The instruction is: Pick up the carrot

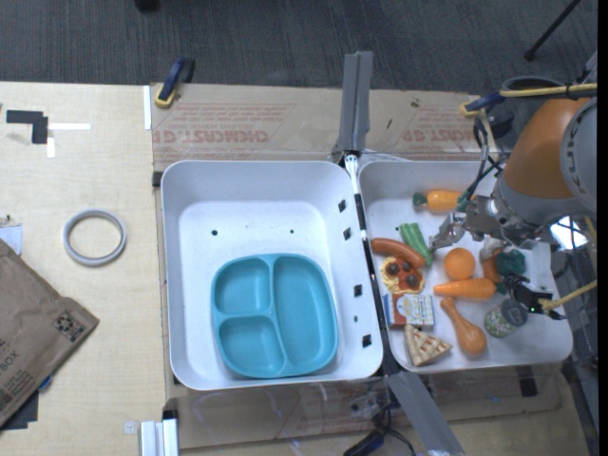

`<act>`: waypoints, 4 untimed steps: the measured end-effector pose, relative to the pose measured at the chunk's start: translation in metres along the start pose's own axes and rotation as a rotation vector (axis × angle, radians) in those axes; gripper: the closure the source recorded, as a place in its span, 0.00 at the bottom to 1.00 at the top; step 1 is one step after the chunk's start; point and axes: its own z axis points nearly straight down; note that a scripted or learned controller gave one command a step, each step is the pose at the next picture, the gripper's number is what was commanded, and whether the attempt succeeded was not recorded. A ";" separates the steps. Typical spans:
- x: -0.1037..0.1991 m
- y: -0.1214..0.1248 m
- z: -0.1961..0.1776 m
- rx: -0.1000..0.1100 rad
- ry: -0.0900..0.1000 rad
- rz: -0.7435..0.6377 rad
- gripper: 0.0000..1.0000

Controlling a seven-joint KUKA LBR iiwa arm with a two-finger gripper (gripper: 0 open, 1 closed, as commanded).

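Note:
The carrot (466, 290) is orange and tapered, with a green leafy top toward the right. It lies flat in the right bin (560, 350), pointing left. Just above it sits a round orange fruit (459, 261). My gripper (458, 229) hangs over the upper middle of the right bin, above that fruit and a short way behind the carrot. Nothing shows in its grasp. The grey arm with its orange band (551, 150) comes in from the right.
The right bin also holds a sausage (396, 251), green beans (414, 238), a pizza slice (425, 346), an orange gourd (465, 332), a small can (503, 319) and a yellow-orange piece (440, 199). A teal divided plate (274, 313) lies in the left bin (190, 207). A tape roll (95, 237) rests on the bench.

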 end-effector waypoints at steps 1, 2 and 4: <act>-0.001 0.000 -0.009 0.001 0.000 0.004 1.00; -0.001 0.000 -0.009 0.001 0.000 0.003 0.00; -0.007 -0.047 -0.008 0.003 0.000 0.049 1.00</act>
